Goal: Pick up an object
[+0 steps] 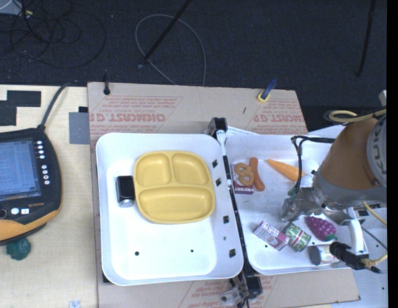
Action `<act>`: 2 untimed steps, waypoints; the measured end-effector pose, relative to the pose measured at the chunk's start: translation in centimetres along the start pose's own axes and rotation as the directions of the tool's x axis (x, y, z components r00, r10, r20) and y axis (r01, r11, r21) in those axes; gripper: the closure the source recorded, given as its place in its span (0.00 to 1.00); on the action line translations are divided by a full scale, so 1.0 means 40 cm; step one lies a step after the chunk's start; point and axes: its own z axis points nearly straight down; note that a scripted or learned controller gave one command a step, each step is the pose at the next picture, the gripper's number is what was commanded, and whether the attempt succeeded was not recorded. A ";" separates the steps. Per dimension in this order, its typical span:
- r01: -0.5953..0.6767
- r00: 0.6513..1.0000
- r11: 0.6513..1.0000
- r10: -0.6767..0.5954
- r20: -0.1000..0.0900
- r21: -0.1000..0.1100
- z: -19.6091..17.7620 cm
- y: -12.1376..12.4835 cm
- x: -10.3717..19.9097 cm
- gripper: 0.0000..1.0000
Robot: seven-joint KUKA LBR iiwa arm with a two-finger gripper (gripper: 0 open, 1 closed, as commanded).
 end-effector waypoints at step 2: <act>0.008 1.000 1.000 -0.008 0.005 0.000 0.028 0.203 0.037 0.00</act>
